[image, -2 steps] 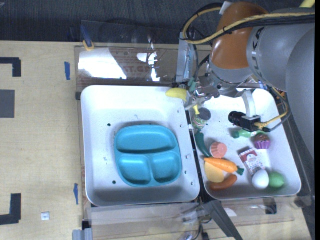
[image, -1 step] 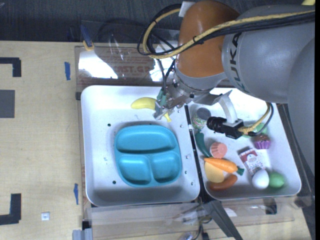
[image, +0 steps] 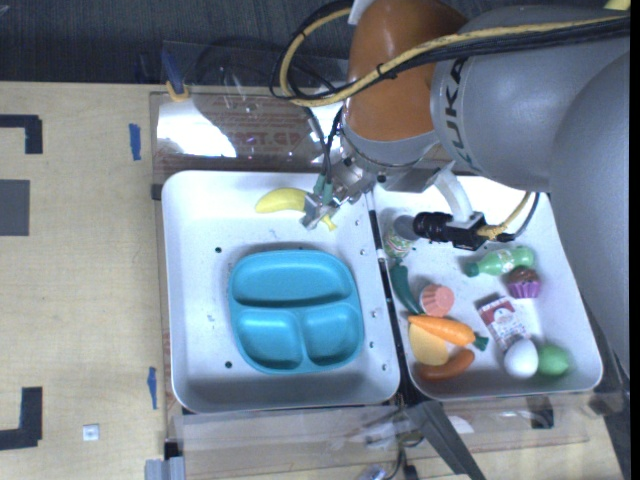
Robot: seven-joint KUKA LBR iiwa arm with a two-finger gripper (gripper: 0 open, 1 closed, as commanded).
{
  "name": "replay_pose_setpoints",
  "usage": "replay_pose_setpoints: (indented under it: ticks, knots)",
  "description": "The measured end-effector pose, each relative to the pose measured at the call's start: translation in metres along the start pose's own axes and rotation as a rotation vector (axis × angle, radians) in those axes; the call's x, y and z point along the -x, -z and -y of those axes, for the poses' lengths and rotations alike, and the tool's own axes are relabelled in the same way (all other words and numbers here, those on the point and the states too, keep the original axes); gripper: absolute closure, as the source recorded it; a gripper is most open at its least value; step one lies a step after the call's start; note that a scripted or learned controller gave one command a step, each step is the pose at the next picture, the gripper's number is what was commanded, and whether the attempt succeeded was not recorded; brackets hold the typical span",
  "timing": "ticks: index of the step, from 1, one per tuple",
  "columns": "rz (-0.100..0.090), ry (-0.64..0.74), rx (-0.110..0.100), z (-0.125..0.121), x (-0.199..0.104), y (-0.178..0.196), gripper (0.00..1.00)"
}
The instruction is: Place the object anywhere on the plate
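Blue plate [image: 295, 308] sits mid left bin [image: 190, 268]. Banana [image: 280, 201] lies beyond plate's far edge, on bin floor, not on plate. Gripper [image: 322, 211] just right of banana; whether fingers apart or together, cannot tell. Toy foods crowd right bin [image: 575, 318].

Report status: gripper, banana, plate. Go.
Gripper low in left bin, beside banana, jaws unclear. Banana lying in the bin, off the plate. Nothing between banana and plate.
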State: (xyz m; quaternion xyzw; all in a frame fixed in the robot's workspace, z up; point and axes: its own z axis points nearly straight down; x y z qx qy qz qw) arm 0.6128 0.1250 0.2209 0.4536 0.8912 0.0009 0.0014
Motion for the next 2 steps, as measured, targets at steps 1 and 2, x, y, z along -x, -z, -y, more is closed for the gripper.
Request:
replay_pose_setpoints:
  ticks: [1, 2]
  knots:
    - [-0.004, 0.000, -0.008, 0.0403, -0.0565, -0.0711, 1.00]
    - [-0.002, -0.002, -0.002, 0.0393, -0.0551, -0.0687, 0.00]
